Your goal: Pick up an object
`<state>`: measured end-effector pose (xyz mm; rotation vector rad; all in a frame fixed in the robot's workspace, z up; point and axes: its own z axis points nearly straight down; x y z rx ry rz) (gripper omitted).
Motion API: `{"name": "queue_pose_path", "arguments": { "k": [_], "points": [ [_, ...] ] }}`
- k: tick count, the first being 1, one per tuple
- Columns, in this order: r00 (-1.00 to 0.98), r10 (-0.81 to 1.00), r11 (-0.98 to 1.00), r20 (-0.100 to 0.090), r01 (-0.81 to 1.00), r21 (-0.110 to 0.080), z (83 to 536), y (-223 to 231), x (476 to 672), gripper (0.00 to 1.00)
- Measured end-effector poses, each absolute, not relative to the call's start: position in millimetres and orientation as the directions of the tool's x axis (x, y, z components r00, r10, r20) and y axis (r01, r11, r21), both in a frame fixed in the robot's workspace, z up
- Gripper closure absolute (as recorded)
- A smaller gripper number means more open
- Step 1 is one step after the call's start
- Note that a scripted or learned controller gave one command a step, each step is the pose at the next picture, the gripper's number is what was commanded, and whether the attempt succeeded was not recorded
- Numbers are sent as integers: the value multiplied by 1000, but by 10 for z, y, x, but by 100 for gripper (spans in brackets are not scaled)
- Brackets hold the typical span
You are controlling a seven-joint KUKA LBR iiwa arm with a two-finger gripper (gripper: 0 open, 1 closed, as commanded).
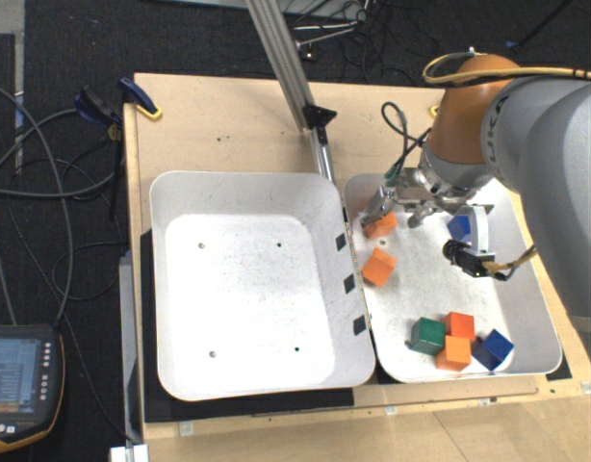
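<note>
My gripper (399,212) hangs over the upper left part of the right bin (526,287), its two fingers spread apart and nothing between them. An orange block (379,226) lies just below the left finger (384,203), touching it or very close. A second orange block (377,268) sits a little nearer the front. A blue block (459,227) lies to the right of the gripper, partly behind the wrist.
At the right bin's front sit a green block (428,336), two orange blocks (460,324) (454,352) and a blue block (493,348). The left bin (180,200) adjoins on the left. A metal bar (281,51) slants down to the bins' shared rim.
</note>
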<state>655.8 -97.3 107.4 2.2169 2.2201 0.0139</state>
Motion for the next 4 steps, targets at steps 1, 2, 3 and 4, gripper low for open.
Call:
{"name": "queue_pose_path", "arguments": {
  "k": [1,2,3,4],
  "points": [
    [0,1000,0,0,1000,2,1140,-991,6530,100],
    [1,1000,-1,0,1000,3,1570,-1009,6506,100],
    [-2,1000,2,-1,1000,5,2050,-1011,6519,100],
    [-6,1000,6,2,1000,-4,2021,-513,6264,100]
  ]
}}
